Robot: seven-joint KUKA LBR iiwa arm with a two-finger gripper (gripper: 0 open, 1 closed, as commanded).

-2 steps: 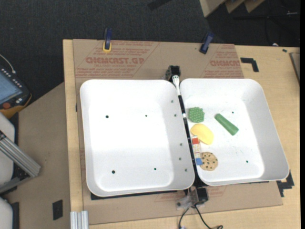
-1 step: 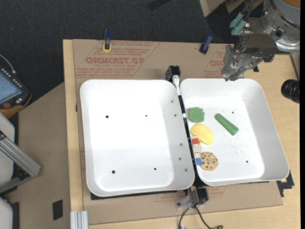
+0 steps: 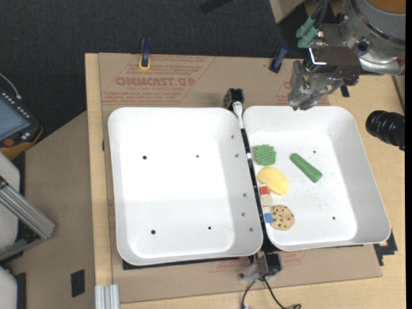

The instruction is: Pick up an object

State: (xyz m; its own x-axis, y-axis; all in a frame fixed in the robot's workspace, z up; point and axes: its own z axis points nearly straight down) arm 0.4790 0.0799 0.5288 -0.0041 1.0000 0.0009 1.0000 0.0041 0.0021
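The right bin holds a round green knobbly piece, a green stick-shaped piece, a yellow lump, a brown chocolate-chip cookie and a small red, white and blue item by the left wall. My gripper hangs above the bin's far rim, well behind the objects. Its fingers point down with nothing between them.
The left bin sits beside the right one on a cardboard sheet. Blue and yellow clamps hold the cardboard's far edge. A black lens-like object lies to the right of the bins.
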